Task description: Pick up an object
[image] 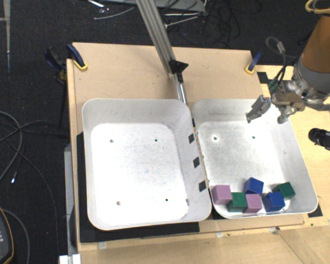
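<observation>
Six small blocks cluster at the near edge of the right bin (297,164): a purple block (222,193), a green block (238,201), another purple (254,203), two blue blocks (253,185) (274,201) and a dark green one (286,190). The left bin (99,120) sits beside it on the counter (126,76). Farther back, the claw (270,111) hangs above the right bin's far rim, fingers apparently spread apart with nothing between them.

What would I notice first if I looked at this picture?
Probably the bunch of little colored blocks, purple, green and blue, huddled in the near corner of the right bin. Next, the robot's tool, hanging open above that bin's far edge with nothing between its fingers.
</observation>
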You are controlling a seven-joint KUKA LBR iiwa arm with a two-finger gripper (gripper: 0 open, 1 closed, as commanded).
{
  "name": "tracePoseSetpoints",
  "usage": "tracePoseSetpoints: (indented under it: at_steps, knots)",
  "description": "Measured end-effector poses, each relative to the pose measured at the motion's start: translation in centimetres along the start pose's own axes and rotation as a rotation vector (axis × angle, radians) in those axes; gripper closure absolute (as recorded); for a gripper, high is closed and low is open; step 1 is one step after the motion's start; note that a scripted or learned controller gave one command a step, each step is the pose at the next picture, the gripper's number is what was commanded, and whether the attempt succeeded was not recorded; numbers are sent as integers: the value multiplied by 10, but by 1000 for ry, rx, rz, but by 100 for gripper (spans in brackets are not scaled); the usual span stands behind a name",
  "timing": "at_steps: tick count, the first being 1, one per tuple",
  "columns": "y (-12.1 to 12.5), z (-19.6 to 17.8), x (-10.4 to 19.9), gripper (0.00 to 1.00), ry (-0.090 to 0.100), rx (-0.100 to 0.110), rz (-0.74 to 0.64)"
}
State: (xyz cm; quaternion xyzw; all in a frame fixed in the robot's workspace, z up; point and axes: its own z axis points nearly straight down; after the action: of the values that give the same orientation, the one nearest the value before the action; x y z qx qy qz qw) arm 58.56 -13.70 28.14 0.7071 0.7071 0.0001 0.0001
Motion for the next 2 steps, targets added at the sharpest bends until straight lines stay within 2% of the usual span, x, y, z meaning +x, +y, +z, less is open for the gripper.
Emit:
tracePoseSetpoints:
  at_steps: [1,2]
  knots:
    - [38,40,-4,0,-2,0,-4]
    - [37,81,19,0,1,4,-5]
